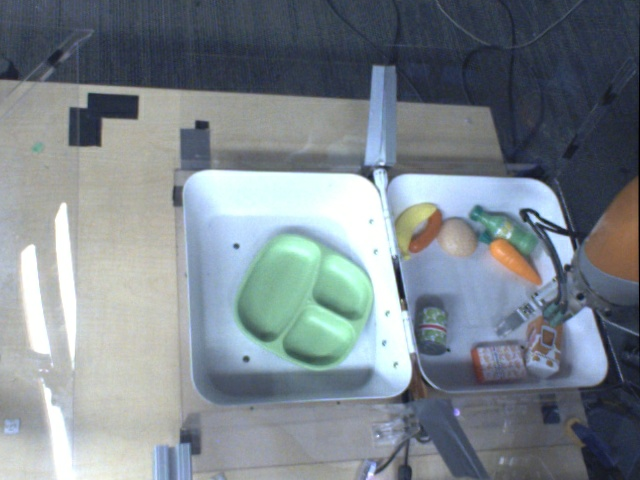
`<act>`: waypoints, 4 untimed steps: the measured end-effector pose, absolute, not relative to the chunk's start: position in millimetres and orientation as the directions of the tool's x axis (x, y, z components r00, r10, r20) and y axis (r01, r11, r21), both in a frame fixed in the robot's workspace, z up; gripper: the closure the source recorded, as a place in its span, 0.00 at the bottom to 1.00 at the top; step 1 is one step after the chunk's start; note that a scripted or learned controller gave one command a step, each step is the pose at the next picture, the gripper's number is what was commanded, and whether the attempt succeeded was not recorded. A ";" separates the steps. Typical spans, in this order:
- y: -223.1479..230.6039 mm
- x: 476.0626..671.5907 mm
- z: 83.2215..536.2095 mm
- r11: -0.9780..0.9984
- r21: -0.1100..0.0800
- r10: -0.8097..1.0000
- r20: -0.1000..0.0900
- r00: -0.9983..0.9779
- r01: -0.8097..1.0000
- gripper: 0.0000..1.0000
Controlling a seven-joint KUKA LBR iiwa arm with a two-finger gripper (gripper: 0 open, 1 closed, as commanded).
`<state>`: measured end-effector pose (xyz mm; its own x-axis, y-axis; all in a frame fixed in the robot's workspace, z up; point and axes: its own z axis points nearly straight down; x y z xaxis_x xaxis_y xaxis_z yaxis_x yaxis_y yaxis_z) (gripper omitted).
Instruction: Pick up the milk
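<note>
End effector (pixel 540 306) hovering over milk (pixel 546 346) at bin's (pixel 590 373) five o'clock corner; grip state unclear. Risk: fingers catching neighbouring can (pixel 498 362), nudging carton aside.

The left bin (pixel 200 268) holds a green divided tray (pixel 305 299). The right bin (pixel 470 380) holds a carrot (pixel 514 260), a green bottle (pixel 503 228), a beige ball (pixel 458 238), a small can (pixel 432 326) and a red packet (pixel 498 361).

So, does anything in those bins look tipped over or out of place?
Nothing looks spilled or broken. The red can lies on its side in the right bin, beside the milk. The green tray sits askew in the left bin.
</note>
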<state>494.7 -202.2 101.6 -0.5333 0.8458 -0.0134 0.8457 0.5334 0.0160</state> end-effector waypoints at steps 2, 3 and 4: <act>-205.7 490.1 89.0 0.373 0.009 0.928 -0.005 -0.373 0.928 0.00; -205.6 490.9 89.2 0.402 0.010 0.916 -0.007 -0.402 0.916 0.00; -205.8 490.3 88.9 0.373 0.009 0.928 -0.005 -0.372 0.928 0.00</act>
<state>490.3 -205.8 88.9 -0.3725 0.9280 -0.0054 0.9280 0.3725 0.0091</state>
